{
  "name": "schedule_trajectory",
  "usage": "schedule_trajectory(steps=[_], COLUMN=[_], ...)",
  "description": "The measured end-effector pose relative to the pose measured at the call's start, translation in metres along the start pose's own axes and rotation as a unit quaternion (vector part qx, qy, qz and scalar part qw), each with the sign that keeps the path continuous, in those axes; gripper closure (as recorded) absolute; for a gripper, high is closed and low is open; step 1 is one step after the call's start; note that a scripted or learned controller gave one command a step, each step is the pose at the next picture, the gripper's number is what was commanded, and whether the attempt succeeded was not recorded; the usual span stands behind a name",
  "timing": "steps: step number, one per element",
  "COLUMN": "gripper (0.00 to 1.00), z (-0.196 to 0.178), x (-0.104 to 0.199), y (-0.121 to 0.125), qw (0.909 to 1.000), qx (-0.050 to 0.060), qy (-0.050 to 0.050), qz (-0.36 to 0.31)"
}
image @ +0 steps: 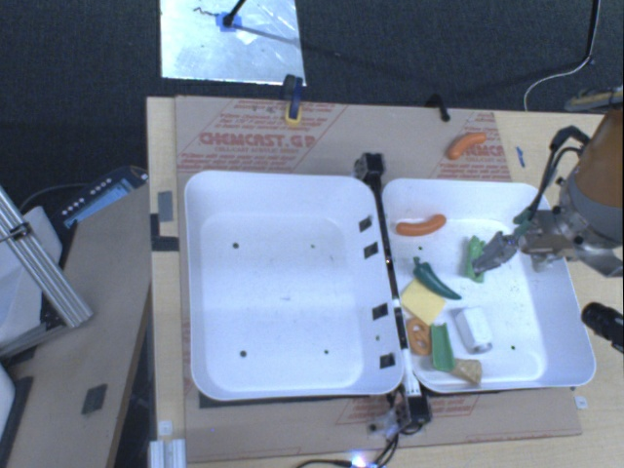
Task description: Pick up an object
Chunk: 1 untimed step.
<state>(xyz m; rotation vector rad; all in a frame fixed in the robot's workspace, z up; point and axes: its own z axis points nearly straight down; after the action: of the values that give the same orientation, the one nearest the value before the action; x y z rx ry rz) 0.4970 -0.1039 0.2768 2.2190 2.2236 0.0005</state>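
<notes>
Red lettering reading "CHEMCAST GP" runs across the brown board (255, 135) under the two bins on the counter. The arm is cut off at the right edge. The grey gripper (499, 250) hangs low in the right white bin (546, 354), just beside a small green toy (475, 258); how far it is open cannot be told. An orange sausage (420, 226) lies nearby.

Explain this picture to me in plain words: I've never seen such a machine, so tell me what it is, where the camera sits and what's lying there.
A single camera above the bench looks down at a slant. The grey arm entering from the right is a robot; its claw hangs over the right bin, close beside a green toy. Whether it grips anything cannot be told. That bin also holds toy food: an orange sausage, a green pepper, a yellow wedge and a white block. Another sausage lies on the board behind. The left bin sits beside it.
</notes>
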Motion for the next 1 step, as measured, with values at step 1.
schedule_trajectory(steps=[1], gripper=[1.00], z=[-0.0107], x=[0.0001], y=[0.0004], qw=[1.0000], qx=[-0.001], qy=[0.000], qz=[-0.001])
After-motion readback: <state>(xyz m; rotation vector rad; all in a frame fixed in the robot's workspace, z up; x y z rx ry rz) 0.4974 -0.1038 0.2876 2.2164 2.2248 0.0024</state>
